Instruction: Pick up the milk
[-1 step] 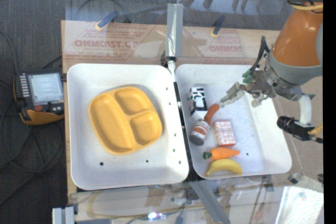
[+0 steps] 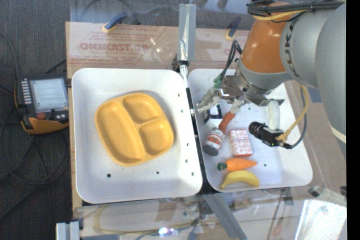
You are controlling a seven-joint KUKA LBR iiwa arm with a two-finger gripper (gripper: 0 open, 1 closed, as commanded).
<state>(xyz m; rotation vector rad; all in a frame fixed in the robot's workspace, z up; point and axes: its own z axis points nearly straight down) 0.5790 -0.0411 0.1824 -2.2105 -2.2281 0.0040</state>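
The pincer (image 2: pixel 220 105) is seen low over the far half of the right bin (image 2: pixel 297 176), hung from the grey arm with its orange band. Its fingers (image 2: pixel 205 102) are spread wide, and nothing is gripped between them. Just below the pincer, a small black object (image 2: pixel 212 116) is spotted close to the bin's left wall, and a slim orange-red piece (image 2: pixel 227 120) is laid at a slant right beside it.

A little nearer the camera, a small bottle (image 2: pixel 214 141) with a red label and a grey cap is found tipped over. Next to it, on its right, the milk (image 2: pixel 241 143) is made out as a pink-and-white carton lying flat on the bin floor. The carton is kept apart from the pincer and is not touched by it.

Further out, a carrot (image 2: pixel 238 164) is laid across the near part of the bin, and a banana (image 2: pixel 240 179) is set just below it by the near rim.

In the left bin (image 2: pixel 84 180) a yellow divided tray (image 2: pixel 135 127) is placed, with three compartments. Both bins are carried side by side on the tabletop (image 2: pixel 112 48).
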